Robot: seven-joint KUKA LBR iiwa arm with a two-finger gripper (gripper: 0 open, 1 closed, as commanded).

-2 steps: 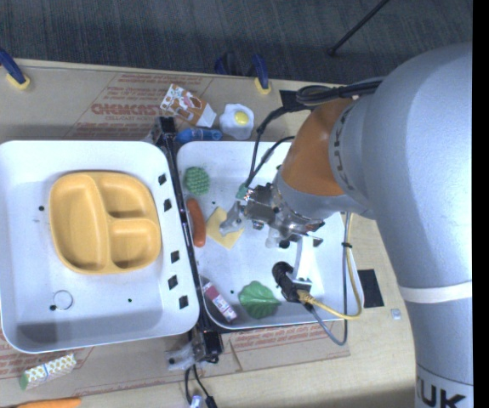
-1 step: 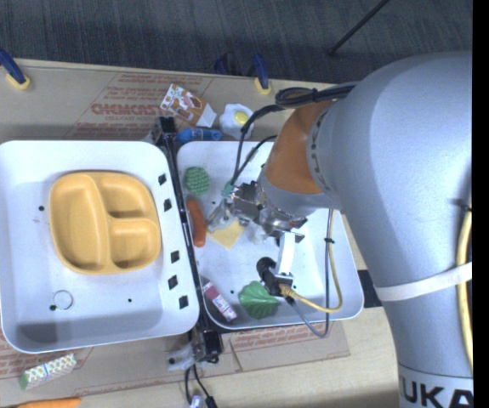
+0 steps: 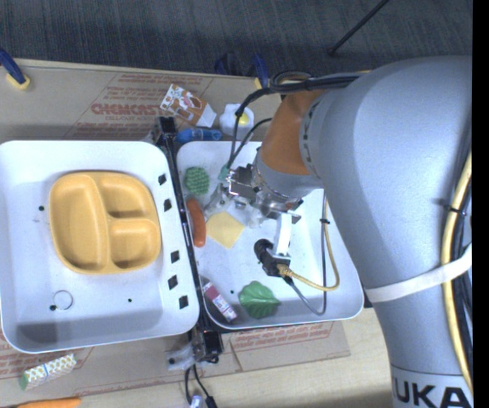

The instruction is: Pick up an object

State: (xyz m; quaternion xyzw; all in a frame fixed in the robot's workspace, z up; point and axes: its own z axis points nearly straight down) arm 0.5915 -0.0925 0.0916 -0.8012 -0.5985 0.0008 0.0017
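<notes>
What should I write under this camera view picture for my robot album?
Robot arm reaching into the right bin of toy food, yellow tray waiting in the left bin.

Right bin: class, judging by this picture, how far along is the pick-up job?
Done: the arm has reached over the right bin. In hand: nothing visibly held; the hand is low among the items. Left: the cheese, sausage and green leaf lie on the bin floor, none lifted.

Below me the bench [image 3: 99, 109] is covered in brown printed cardboard. Two white bins sit on it side by side, touching: the left bin [image 3: 14, 253] and the right bin [image 3: 346, 300]. A small wrapped packet [image 3: 48, 370] lies at its near-left corner.
</notes>
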